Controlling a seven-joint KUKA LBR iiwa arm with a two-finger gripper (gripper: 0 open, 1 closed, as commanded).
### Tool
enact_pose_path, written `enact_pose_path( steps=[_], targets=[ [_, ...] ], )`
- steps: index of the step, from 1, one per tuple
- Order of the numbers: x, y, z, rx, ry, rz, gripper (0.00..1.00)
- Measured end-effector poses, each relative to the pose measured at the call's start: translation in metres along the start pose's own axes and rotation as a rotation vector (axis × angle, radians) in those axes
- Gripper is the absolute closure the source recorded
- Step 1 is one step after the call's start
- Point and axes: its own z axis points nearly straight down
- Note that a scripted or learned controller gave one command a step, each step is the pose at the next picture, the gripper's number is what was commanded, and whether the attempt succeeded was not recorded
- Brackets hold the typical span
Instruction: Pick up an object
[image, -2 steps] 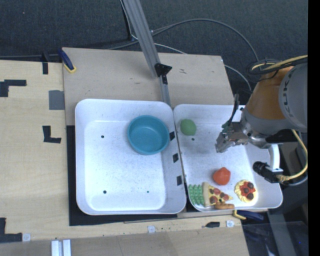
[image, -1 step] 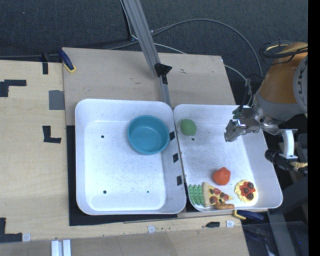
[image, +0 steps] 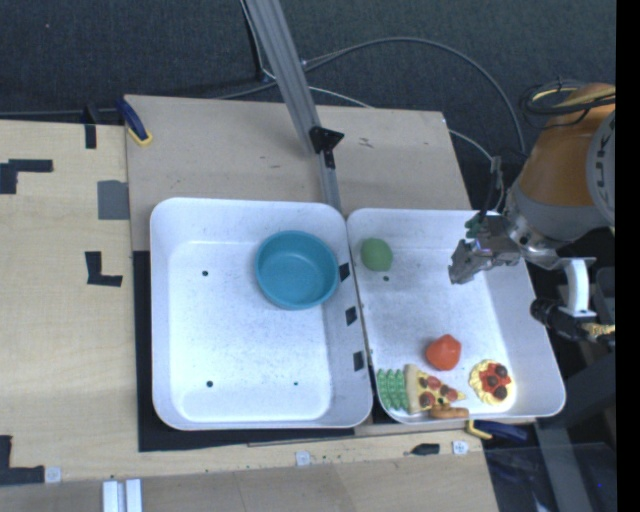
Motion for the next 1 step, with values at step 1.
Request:
enact_pose_path(
  steps=[1],
  targets=[
    [0.0462,-0.0066,0.0041,0.0,0.001,-0.003,1.0]
  ],
)
